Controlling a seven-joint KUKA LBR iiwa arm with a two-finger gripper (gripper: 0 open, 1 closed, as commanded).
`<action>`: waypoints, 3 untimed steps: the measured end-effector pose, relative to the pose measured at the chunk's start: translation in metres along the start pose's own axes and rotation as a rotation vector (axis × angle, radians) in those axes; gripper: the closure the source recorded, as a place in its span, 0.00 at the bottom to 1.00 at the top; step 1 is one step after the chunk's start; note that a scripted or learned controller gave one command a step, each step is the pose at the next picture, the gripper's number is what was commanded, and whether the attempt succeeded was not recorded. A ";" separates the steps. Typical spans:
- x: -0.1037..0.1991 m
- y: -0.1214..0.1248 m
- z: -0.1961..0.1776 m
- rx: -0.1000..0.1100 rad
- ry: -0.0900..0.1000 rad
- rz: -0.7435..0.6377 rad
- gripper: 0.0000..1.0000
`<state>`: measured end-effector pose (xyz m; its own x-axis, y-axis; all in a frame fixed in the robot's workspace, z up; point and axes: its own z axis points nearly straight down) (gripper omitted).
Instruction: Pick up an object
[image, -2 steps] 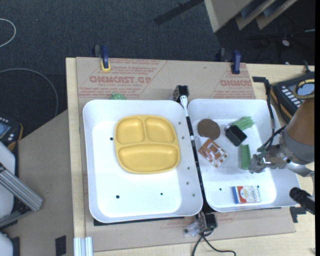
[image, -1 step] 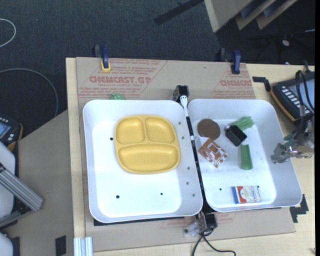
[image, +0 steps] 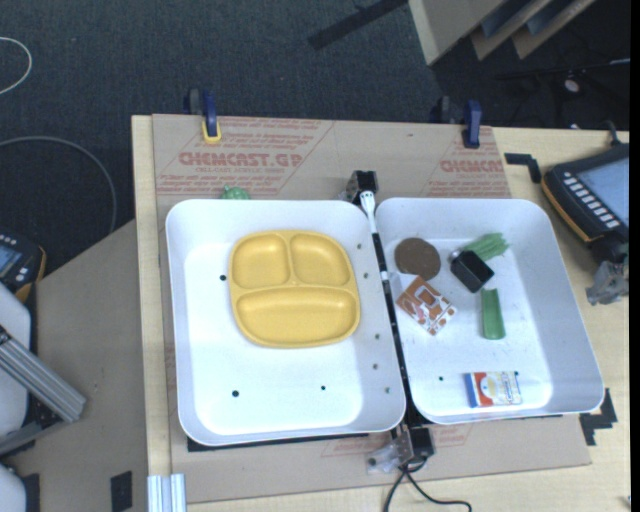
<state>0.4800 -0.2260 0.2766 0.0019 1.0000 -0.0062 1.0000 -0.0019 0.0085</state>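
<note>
Two shallow white bins sit side by side on the brown printed surface (image: 300, 160). A yellow three-compartment plastic plate (image: 295, 288) lies flat in the left bin (image: 200, 400). The right bin (image: 560, 330) holds six small things. A brown round disc (image: 417, 257) lies just beside a black block (image: 471, 270), which touches a green leafy piece (image: 487, 245). An orange-and-white patterned packet (image: 426, 305) lies below the disc, and a green stick (image: 491, 313) below the block. A white card with red and blue print (image: 493, 388) lies well apart near the front wall. Whether the gripper is released or clenched cannot be told.
</note>
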 end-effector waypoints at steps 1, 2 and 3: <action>0.003 0.061 0.059 0.005 0.003 -0.005 1.00; 0.057 0.072 0.069 0.009 0.009 -0.008 1.00; 0.135 0.130 0.115 0.006 0.009 -0.012 1.00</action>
<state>0.6113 -0.0924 0.1621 -0.0097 0.9999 0.0025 1.0000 0.0097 0.0023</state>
